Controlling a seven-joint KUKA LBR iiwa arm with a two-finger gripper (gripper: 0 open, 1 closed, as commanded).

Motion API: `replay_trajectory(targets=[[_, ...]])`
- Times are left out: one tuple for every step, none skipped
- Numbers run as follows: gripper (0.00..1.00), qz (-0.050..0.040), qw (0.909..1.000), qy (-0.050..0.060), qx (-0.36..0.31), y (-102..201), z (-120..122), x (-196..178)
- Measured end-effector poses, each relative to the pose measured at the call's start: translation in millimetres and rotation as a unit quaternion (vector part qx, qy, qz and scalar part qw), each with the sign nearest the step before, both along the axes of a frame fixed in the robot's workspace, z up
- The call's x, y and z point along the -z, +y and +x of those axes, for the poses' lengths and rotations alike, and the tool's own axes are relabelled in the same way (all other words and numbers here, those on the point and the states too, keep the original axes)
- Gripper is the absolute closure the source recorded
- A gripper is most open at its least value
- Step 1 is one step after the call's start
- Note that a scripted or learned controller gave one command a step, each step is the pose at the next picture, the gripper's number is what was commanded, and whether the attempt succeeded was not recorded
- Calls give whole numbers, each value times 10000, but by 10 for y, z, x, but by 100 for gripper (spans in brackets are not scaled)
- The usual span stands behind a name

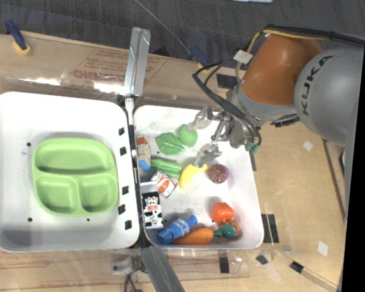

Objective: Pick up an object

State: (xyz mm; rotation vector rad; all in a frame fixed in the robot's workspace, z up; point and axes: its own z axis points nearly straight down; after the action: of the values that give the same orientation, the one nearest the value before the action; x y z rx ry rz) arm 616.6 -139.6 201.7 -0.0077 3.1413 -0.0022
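I read this as the approach step: my gripper [212, 138] hangs low over the upper middle of the right bin [253, 207], nothing lifted yet. Its fingers look spread apart with nothing between them. The likeliest target, a yellow toy [189, 175], lies just below the lower finger, with a dark red ball [218, 173] beside it and green pieces [178, 138] to the left. Next I'd want a short descent, then a close. The arm [286, 69] reaches in from the upper right, wrist bent downward.

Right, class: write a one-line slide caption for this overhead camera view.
KUKA arm's end effector hovers over toy food in the right white bin; a green divided plastic tray sits in the left white bin.
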Motion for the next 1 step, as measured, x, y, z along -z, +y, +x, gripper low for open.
replay_trajectory(targets=[[0, -10, 9993, 6, -364, 285, -195, 1068]])
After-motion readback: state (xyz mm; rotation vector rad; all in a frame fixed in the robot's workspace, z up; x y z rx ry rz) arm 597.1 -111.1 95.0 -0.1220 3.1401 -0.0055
